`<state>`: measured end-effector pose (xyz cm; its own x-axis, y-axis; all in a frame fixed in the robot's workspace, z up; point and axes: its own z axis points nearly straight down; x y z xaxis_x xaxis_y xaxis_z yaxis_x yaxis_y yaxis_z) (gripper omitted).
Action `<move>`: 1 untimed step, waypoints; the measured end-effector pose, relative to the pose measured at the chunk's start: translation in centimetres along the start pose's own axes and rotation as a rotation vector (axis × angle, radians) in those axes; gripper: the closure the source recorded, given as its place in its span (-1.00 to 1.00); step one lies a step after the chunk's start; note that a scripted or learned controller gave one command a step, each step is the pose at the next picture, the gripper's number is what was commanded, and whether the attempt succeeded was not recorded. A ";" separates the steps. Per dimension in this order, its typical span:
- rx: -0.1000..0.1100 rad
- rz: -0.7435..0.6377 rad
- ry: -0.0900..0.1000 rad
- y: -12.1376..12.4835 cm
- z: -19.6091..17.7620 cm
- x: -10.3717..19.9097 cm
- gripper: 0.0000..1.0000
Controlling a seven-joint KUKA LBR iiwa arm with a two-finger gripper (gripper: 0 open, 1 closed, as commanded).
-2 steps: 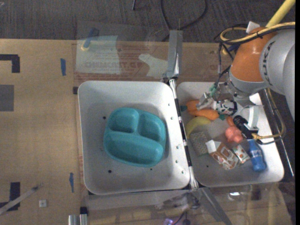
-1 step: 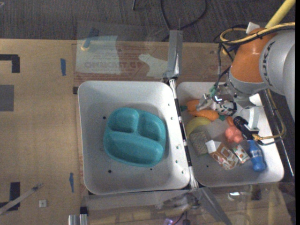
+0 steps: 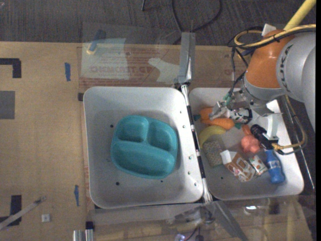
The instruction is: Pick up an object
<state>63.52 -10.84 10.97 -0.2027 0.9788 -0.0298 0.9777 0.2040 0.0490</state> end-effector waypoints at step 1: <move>-0.007 -0.134 0.001 -1.5 -0.2 0.8 -1.00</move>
<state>61.86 -10.34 11.02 -0.3315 0.9428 -0.0354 0.9415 0.3330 0.0520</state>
